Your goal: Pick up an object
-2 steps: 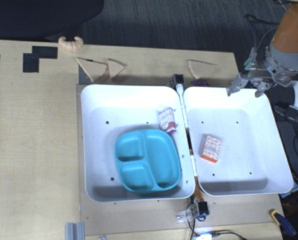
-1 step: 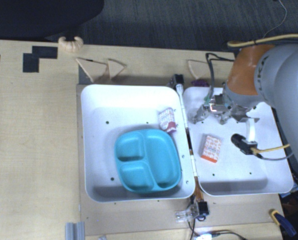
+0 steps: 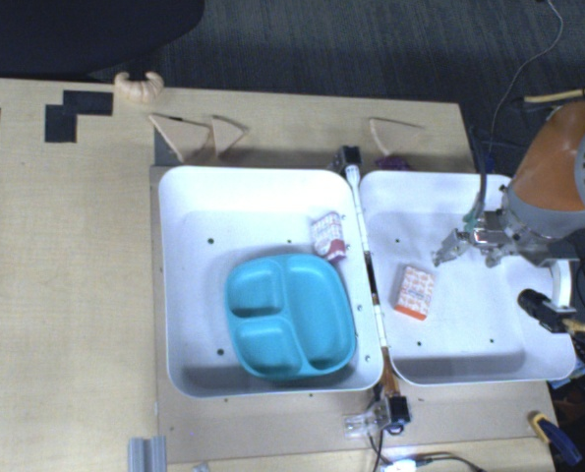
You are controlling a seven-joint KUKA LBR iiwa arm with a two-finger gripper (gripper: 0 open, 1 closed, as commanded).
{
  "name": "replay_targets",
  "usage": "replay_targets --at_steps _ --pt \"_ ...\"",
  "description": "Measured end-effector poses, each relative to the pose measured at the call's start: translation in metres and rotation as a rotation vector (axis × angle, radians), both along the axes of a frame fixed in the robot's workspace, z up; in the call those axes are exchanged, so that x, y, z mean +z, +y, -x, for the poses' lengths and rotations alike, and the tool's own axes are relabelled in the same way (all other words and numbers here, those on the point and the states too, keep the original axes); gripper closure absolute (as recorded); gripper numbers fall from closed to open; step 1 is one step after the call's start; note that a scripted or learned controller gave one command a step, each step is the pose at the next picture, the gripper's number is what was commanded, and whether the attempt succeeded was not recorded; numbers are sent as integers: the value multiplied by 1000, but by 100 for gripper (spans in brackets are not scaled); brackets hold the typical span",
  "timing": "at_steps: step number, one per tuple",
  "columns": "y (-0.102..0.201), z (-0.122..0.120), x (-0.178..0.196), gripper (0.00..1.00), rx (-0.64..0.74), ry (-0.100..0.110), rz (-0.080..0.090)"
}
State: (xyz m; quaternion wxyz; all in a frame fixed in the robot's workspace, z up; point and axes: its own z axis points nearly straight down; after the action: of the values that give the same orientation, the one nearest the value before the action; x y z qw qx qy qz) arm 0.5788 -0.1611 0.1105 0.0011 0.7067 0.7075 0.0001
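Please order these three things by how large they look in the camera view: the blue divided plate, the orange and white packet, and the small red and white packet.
1. blue divided plate, clearly the largest.
2. orange and white packet in the right bin.
3. small red and white packet in the left bin.
The two packets look close in size, so their order is unsure.

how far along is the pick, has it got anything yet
Done: the gripper is inside the right bin, above its floor. In hand: nothing visible between its fingers; the small orange packet lies flat on the bin floor, below and left of the gripper in the view. Left: descend, close on an object and lift. The blue divided plate and small wrapper sit in the left bin.
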Motion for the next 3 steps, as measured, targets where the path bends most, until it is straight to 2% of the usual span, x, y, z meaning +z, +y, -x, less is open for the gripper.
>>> replay_targets --at_steps 1,2,3 --pt "31 72 -17 0 0 -14 1" --pt "70 86 -20 0 -1 -21 5" --pt "73 82 -7 100 3 -27 -2"
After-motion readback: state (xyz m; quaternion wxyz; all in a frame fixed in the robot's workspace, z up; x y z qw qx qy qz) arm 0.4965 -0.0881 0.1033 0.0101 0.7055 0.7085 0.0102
